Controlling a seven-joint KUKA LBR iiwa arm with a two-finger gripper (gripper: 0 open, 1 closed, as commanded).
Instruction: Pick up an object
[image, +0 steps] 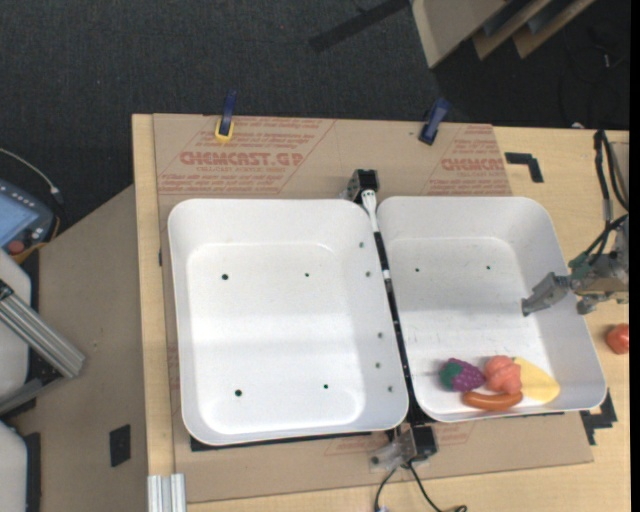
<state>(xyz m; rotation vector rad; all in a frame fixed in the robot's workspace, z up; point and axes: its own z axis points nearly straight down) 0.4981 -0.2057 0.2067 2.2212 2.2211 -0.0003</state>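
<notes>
Looking down on the desk (300, 140), you would have found two shallow white bins side by side on a cardboard sheet printed with red lettering. The left bin (190, 300) showed four small dark dots on its floor. The right bin (470, 225) carried a cluster of toy food in its near corner: a purple grape bunch (463, 375), a red-orange piece (503, 373) just beside it, a yellow piece (540, 385) touching that on the right, and an orange sausage shape (492, 400) lying along the front of the group. The gripper (545, 293) sat at the right bin's right wall, well apart from the toys and above them in the view. A grey part pointed left over the bin floor; whether the fingers were spread or pressed together could not be told. Nothing was visible between them. Two blue clamps (228, 112) stood at the sheet's far edge.
</notes>
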